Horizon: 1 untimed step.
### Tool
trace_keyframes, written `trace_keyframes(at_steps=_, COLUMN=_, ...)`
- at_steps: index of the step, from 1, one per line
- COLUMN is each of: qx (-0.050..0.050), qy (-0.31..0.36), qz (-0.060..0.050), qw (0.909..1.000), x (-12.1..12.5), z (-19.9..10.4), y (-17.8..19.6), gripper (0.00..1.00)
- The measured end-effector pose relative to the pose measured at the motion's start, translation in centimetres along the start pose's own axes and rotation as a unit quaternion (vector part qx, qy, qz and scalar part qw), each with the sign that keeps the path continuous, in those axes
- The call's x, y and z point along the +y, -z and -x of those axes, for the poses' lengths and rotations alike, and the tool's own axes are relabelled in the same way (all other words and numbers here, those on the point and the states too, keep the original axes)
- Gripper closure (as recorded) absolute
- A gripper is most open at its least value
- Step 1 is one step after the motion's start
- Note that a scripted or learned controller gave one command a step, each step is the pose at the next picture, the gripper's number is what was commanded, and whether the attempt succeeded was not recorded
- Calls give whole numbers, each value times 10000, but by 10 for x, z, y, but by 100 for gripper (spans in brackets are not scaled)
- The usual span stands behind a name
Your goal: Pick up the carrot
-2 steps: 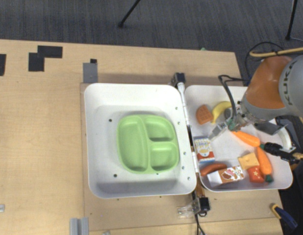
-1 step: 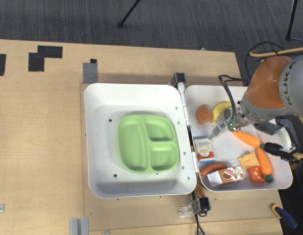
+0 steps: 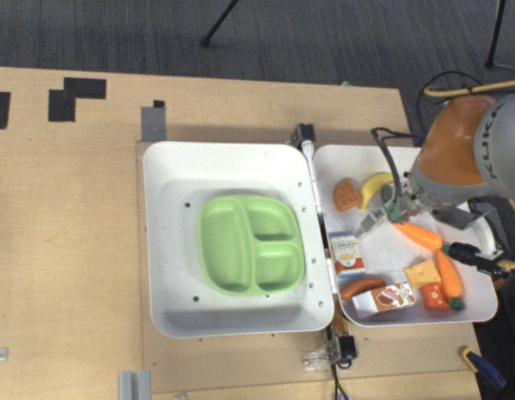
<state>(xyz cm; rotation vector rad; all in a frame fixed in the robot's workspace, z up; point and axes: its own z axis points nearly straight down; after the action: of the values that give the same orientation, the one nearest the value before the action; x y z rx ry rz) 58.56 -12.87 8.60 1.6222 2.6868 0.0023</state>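
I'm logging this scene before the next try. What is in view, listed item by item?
bins: two, white, side by side on the bench
plate: one, green, divided, in left bin
carrots: two, orange, right bin, right part
banana: one, yellow, right bin, top
waffle: one, orange-brown, left of banana
cheese: one, yellow, beside lower carrot
sausage: one, red-brown, right bin, bottom
cartons: two, white and red, right bin, lower left
arm: one, grey and orange, from right
hand: one, over right bin, near upper carrot

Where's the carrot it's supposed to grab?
In the camera view the carrot lies in the right-hand bin, just below and right of the gripper, with a cheese wedge below it and a second orange vegetable beside that.
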Motion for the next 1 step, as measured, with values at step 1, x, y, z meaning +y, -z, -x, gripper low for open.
trace_keyframes(at_steps=1, qx=0, qy=0, qz=0, qw=10000, x=0, z=0, y=0, gripper=0)
